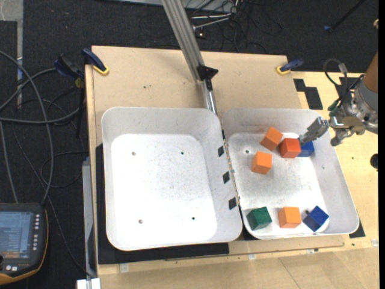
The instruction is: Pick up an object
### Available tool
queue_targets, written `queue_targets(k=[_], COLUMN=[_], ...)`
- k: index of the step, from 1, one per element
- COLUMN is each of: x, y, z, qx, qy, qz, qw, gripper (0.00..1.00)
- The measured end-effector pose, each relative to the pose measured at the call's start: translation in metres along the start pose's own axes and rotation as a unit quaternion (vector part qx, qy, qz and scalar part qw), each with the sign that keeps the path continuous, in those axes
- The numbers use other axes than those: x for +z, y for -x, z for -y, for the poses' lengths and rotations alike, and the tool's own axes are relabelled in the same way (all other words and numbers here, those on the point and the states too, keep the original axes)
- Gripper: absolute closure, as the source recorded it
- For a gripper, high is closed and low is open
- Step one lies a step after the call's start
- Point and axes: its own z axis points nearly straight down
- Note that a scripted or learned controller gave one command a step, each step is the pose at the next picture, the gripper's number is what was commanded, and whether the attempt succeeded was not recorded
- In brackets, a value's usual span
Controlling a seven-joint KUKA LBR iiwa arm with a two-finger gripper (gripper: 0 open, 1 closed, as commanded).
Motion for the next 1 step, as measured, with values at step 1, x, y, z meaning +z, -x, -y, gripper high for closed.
queue_targets(k=[1], x=[-0.0026], y=[-0.0002], z=[-0.0009], qx=[-0.001], qy=[0.002], qz=[0.001], qw=[1.0000], gripper=[0.00])
